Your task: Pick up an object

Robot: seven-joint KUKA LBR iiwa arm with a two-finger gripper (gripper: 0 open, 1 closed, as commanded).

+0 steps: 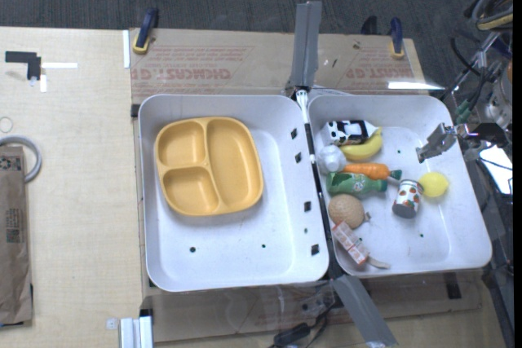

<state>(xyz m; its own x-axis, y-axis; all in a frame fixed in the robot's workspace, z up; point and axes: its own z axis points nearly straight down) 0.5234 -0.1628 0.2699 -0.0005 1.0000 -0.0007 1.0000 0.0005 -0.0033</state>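
Small yellow lemon (435, 184), right bin (457, 253)

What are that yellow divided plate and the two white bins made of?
The yellow divided plate looks like moulded plastic: one even colour, rounded edges, a soft matte sheen. The left bin and right bin seem thin plastic or painted sheet metal, smooth and slightly glossy; the view leaves that open.
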